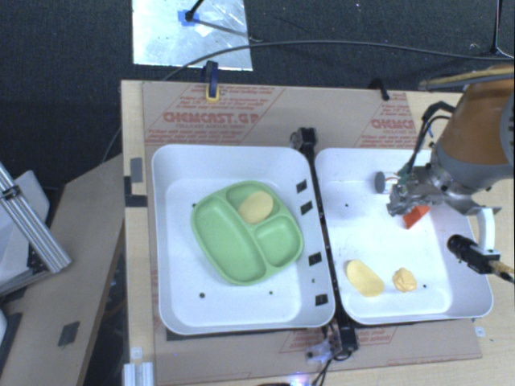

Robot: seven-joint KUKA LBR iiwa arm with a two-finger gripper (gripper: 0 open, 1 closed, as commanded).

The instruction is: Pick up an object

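while near gripper [400, 202] | orange object [414, 215]: small, wedge-like, right bin [354, 175]

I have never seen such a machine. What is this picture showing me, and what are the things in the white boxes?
This is one photo from a camera fixed above a workbench, looking down at a slant. The grey and orange shape at the right is a robot arm. Its end effector is lowered into the right bin, next to a small orange piece. I cannot tell if it grips anything. Nearer the front edge of that bin lie two yellow items. The left bin holds a green divided plate with a yellow item in one compartment.
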